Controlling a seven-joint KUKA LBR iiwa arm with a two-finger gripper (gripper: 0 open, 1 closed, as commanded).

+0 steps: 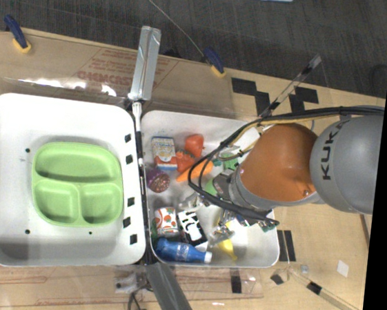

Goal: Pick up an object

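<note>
The right bin (265, 253) holds a jumble of small items. Among them are a blue bottle (181, 252) lying along the front wall, a red and white carton (166, 221), a purple ball (158, 179), a small box with a picture label (163, 147), an orange toy (192, 152) and a yellow piece (225, 245). My arm's orange wrist band (279, 164) hangs over the bin's right half. The gripper (222, 220) reaches down among the items near a black and white piece (190, 224), its fingers lost in the clutter.
The left bin (5, 164) holds a green three-compartment tray (76, 182). A metal bar (146, 62) stands at the back between the bins. Cables (267, 117) loop from the arm over the right bin's back. Cardboard (58, 59) lies under both bins.
</note>
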